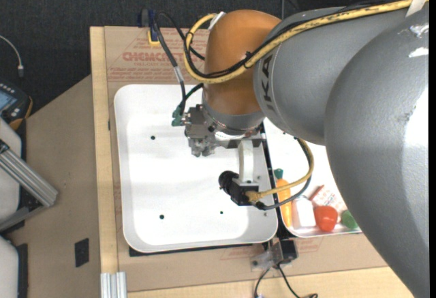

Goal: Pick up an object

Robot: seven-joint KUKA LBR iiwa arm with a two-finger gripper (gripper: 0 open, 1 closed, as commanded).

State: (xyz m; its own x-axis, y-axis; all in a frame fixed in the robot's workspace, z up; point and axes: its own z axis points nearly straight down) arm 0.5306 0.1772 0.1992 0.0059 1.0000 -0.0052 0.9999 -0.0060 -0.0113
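My gripper (199, 146) hangs over the upper middle of the left white bin (146, 174), pointing down under the orange wrist band (235, 58). I see nothing between it and the bin floor. The objects lie in the right bin (300, 228), mostly hidden by the arm: a red rounded piece (327, 217), an orange piece (287, 198), a green piece (350, 221) and a white card with red print (319, 194). A small green bit (278, 172) shows by the divider.
The grey arm (354, 106) covers most of the right bin and the right side of the bench. The brown bench board (109, 65) frames the bins. Grey gear (27, 181) stands off the bench at the left.
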